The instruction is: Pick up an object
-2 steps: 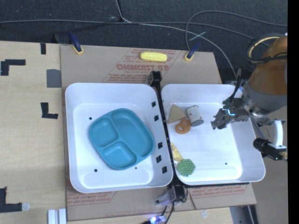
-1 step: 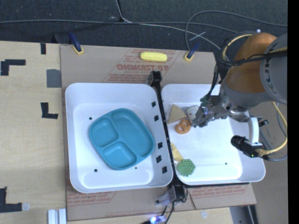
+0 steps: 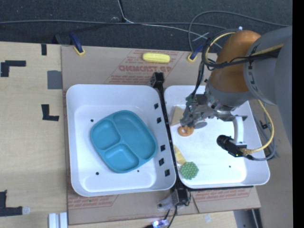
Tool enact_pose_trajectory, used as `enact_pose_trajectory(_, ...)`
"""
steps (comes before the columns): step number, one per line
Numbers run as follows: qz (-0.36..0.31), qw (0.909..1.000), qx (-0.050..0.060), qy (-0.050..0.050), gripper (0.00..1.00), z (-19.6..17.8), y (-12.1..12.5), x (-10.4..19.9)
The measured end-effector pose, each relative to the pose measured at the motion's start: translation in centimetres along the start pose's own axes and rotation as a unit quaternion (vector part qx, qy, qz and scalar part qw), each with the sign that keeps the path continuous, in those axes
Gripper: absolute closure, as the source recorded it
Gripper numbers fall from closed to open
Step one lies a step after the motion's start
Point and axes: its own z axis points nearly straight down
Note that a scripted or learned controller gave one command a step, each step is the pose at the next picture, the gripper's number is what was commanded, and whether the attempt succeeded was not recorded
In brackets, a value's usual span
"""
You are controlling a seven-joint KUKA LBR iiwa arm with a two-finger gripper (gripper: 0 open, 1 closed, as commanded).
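You are working in the right bin point(image 3: 247, 172), with the gripper point(image 3: 191, 122) lowered at about ten o'clock of its floor, right over a small orange disc point(image 3: 185, 130). The tips sit against the disc's upper edge, but from this slant I cannot tell whether the gripper is spread or clenched, nor whether it has the disc at all.

Two other candidates lie along the bin's left wall: a green bumpy ball point(image 3: 189, 170) at about seven o'clock and a pale yellow piece point(image 3: 177, 153) just above it, near eight o'clock. A tan flat piece point(image 3: 177, 114) lies just beside the gripper, toward the wall.

To do this step well, centre the disc between the tips before you close, since it is low and flat and likely to slip out. Lift straight up and slowly, clear of the divider point(image 3: 163, 122).

The left bin point(image 3: 76, 99) holds a blue divided plate point(image 3: 123, 140). On the cardboard point(image 3: 104, 63) at twelve o'clock, beside a yellow corn cob point(image 3: 156, 57), there is red printing, too blurred to read with confidence.
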Motion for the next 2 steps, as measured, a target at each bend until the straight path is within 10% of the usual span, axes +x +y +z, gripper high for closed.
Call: enact_pose_trajectory(2,0.0,1.0,-0.001,0.0,1.0,-1.2,3.1,9.5)
